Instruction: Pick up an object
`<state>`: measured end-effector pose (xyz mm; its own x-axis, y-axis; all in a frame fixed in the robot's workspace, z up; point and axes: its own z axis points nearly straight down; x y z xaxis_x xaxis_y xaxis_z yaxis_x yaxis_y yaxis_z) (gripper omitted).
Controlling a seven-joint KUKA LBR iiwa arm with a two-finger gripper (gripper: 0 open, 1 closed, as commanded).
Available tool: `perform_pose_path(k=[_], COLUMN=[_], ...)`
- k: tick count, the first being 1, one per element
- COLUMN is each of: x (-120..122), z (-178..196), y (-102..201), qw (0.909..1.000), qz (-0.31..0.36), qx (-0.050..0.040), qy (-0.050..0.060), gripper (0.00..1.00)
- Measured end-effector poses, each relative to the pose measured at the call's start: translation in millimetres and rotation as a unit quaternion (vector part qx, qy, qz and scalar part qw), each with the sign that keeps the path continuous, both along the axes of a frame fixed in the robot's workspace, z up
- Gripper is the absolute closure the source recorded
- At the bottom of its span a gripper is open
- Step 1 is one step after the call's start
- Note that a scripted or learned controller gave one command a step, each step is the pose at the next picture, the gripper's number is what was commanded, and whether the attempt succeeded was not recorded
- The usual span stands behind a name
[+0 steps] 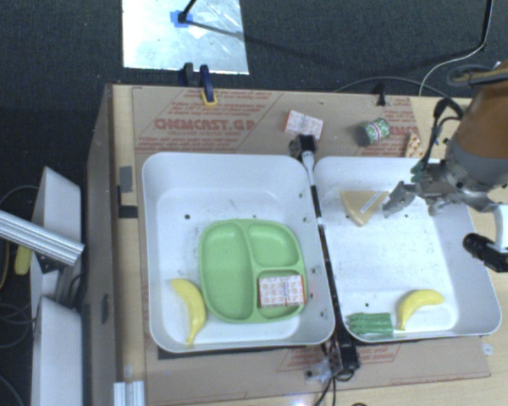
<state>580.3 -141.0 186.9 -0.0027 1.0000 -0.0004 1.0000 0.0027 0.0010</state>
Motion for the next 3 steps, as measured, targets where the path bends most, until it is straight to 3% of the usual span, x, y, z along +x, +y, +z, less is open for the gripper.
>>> perform_pose_path(k=[1, 2, 3], x=[49.4, 83.7, 87.4], z=[-65.0, -99.7, -83.3], y=[41.3, 35.5, 36.2], qw=[1.0, 1.0, 1.0], qz=[0.001, 0.001, 0.003], qx=[0.0004, -0.001, -0.0012], qy=[0.0, -0.003, -0.008], gripper=[0.0, 0.0, 1.0])
